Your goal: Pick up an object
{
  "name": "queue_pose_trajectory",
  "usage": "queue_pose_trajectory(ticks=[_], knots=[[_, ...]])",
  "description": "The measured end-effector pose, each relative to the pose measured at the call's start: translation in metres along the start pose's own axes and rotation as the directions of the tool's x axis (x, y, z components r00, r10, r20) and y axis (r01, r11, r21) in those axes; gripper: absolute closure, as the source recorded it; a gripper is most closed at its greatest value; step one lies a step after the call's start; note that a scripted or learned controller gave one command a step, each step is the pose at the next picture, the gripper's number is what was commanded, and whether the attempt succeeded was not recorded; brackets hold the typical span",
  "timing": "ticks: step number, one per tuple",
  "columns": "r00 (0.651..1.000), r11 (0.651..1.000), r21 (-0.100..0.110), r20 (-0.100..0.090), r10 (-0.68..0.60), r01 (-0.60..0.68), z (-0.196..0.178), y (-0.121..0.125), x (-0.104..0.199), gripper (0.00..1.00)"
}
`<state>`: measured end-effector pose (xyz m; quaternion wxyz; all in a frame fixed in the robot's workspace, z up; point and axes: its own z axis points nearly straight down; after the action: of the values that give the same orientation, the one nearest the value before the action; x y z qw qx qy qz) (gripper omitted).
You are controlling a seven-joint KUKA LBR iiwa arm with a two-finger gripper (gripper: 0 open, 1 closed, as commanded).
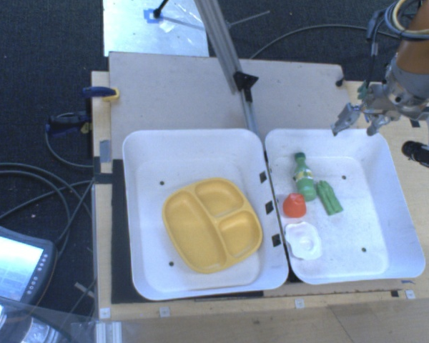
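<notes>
Gripper [359, 120] hovers over far rim of right bin [397, 191], fingers spread wide, holding nothing.

Targets below-left of gripper, well apart from it: 1 green bottle [303, 177], 1 green block [329, 197], 1 orange piece [294, 205], 1 white piece [303, 240].

Risk: bottle, block and orange piece cluster closely; descent between them may nudge neighbours or clamp two.

Left bin [139, 191]: 1 yellow tray [211, 224].

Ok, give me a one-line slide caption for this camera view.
Gripper with jaws open above the right bin's far edge; green bottle and small items inside; yellow divided plate in left bin.
</notes>
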<state>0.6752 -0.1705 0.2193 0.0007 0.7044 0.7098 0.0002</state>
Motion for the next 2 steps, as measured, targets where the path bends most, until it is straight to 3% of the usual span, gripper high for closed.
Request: queue_pose_trajectory(ticks=[1, 2], knots=[[1.0, 1.0, 0.0, 0.001, -0.001, 0.001, 0.0, 0.0, 0.0, 0.0], [1.0, 1.0, 0.004, 0.0, -0.001, 0.001, 0.046, -0.004, 0.007, 0.0]])
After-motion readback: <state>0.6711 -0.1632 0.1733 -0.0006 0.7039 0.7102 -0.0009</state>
